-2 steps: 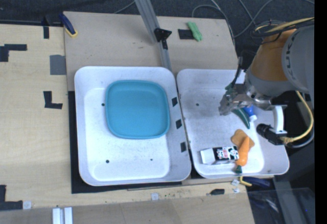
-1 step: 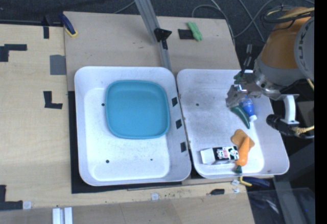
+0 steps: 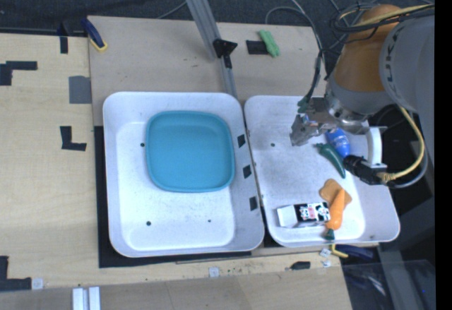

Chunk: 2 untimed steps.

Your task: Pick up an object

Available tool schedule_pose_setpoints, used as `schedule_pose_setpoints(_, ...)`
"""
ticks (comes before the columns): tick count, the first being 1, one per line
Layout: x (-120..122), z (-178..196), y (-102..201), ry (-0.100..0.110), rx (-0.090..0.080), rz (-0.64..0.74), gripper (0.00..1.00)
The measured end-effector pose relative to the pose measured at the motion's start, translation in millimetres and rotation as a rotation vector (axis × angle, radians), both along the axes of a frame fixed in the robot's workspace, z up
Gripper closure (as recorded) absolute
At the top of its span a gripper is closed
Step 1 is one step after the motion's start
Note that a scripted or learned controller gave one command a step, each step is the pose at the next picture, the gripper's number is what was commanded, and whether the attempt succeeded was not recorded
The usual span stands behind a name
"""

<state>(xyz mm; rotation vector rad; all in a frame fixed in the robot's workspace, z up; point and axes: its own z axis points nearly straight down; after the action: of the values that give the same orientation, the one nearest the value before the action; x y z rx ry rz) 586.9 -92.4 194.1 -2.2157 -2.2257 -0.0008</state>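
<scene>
Nearest the camera, carrot (image 3: pixel 337 205) lies lengthwise below-right of my gripper (image 3: pixel 304 133), well apart; its grip state I cannot tell.

Grey arm (image 3: pixel 417 54) with orange band (image 3: pixel 360 61) above wrist; metallic gripper (image 3: pixel 305 133); black and yellow cables (image 3: pixel 402 160) looped alongside.
</scene>
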Motion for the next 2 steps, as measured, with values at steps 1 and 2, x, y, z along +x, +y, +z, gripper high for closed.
schedule_pose_setpoints(1,3,-3,54,0.001,0.0,0.0,1.0)
schedule_pose_setpoints(2,5,15,101,-0.001,0.0,0.0,1.0)
